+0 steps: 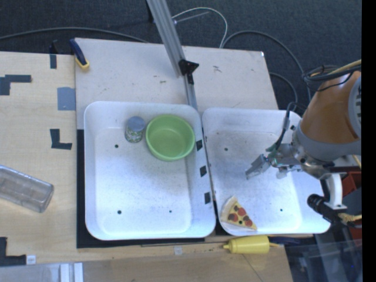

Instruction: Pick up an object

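Note:
My gripper hangs over the middle of the right bin, reaching in from the right under the orange band of the arm. Nothing shows in its grasp. A toy pizza slice lies in the near-left corner of that bin, below and left of the gripper and apart from it. In the left bin a green bowl sits at the far right, with a small grey can touching its left side.
A yellow mustard bottle lies on the bench just outside the right bin's near rim. A clear plastic cup lies on the wooden surface at the far left. A metal pole slants down to the bins' shared rim.

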Controlling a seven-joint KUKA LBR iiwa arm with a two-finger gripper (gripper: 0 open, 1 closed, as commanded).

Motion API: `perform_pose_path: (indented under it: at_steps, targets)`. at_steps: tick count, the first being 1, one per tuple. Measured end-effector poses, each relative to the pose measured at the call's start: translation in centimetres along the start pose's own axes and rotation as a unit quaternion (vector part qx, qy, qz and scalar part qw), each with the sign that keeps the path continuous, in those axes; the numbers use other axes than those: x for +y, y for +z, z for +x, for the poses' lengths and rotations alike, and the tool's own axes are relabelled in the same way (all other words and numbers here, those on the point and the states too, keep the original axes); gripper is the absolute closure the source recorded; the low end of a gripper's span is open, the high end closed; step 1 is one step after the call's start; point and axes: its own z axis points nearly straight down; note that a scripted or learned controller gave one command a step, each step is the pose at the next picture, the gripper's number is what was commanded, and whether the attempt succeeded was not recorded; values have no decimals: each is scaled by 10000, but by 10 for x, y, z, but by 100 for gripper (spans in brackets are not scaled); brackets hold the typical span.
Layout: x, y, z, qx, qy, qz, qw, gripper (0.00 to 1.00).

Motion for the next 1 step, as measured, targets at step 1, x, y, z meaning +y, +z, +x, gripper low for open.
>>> perform_pose_path:
  at_steps: [1]
  targets:
    - [0, 0, 0, 0, 1, -2, 10000, 0]
